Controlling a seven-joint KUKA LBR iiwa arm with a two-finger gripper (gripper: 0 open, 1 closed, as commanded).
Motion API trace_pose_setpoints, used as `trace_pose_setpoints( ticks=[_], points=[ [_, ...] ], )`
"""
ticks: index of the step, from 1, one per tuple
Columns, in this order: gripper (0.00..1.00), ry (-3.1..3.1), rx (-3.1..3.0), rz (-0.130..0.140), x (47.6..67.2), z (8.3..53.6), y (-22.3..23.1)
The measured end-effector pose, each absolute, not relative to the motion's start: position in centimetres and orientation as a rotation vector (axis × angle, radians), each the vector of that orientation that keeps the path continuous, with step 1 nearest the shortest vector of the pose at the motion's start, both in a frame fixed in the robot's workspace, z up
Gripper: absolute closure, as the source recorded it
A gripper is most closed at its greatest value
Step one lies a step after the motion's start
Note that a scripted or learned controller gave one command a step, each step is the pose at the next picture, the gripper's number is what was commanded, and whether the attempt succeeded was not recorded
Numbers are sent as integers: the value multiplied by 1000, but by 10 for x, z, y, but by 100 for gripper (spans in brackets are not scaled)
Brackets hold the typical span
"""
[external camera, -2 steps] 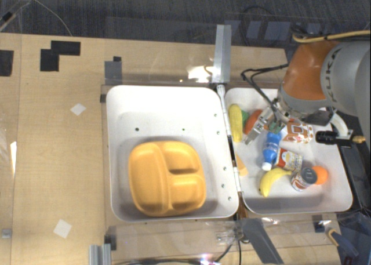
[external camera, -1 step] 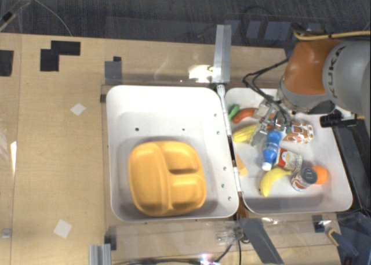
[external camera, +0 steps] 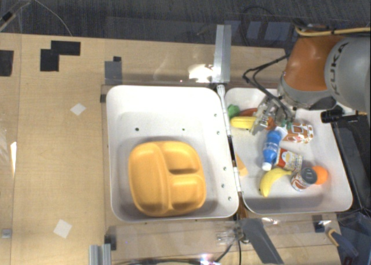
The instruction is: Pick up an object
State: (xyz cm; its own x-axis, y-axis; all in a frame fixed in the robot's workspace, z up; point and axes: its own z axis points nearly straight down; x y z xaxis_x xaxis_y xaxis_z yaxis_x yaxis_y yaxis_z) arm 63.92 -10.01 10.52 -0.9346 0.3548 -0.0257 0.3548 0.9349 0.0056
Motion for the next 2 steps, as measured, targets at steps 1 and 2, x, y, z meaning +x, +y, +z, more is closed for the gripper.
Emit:
trace_pose_setpoints(
  ticks=[1,2],
  points=[
    [100,3080,517,4,612,191,-68],
    [100,3060,644,8,664,236,-19]
  ],
)
